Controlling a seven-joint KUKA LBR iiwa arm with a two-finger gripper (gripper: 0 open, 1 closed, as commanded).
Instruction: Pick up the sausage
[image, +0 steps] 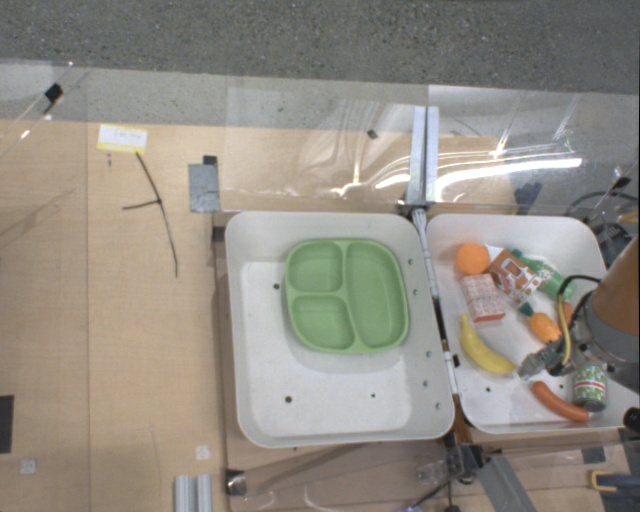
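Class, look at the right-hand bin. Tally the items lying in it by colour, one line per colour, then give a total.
Orange: 3, namely the orange fruit, the carrot and the sausage
Yellow: 1, the banana
Green: 2, the green packet and the small can
Red and white: 2, the carton and the pink box
Total: 8

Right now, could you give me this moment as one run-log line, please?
gripper: above right bin, holding nothing seen | sausage: on bin floor, near front edge | banana: left of gripper
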